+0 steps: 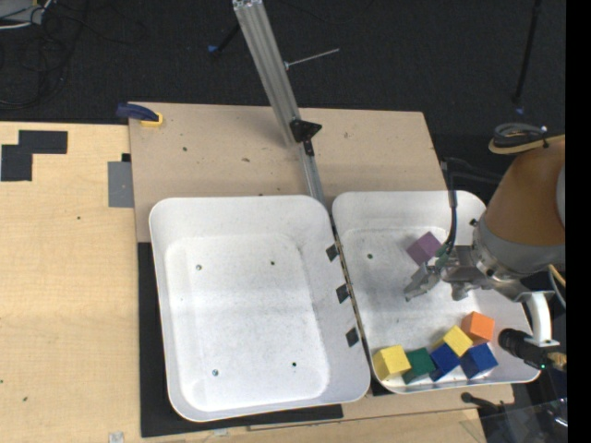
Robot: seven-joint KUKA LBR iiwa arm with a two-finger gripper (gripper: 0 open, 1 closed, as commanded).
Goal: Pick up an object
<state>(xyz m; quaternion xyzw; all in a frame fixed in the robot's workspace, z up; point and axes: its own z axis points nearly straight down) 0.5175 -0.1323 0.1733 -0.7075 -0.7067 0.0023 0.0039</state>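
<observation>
1. From my seat, the shallow white plastic bin on the left (245, 307) lies well to the left of the pincer, on the pale wooden surface (231, 150).
2. A slanted silver metal rail (272, 67) rises from the back of the surface, up and to the left of the pincer.
3. The shallow white plastic bin on the right (388, 220) is the one the pincer sits over.
4. A small purple block (425, 245) lies just above and slightly left of the pincer, near it; I cannot tell whether they touch.
5. The pincer (434, 282) hangs low in the right bin. Its fingers are too dark and small for me to tell how far apart they stand, and I see nothing between them.
6. Below the pincer, along the bin's near edge, I see a cluster: a yellow cube (391, 360), a green cube (418, 364), a blue cube (444, 361), a second yellow cube (457, 341), another blue cube (478, 359) and an orange cube (478, 325).
7. The grey arm with its orange band (526, 201) comes in to the pincer's right.
</observation>
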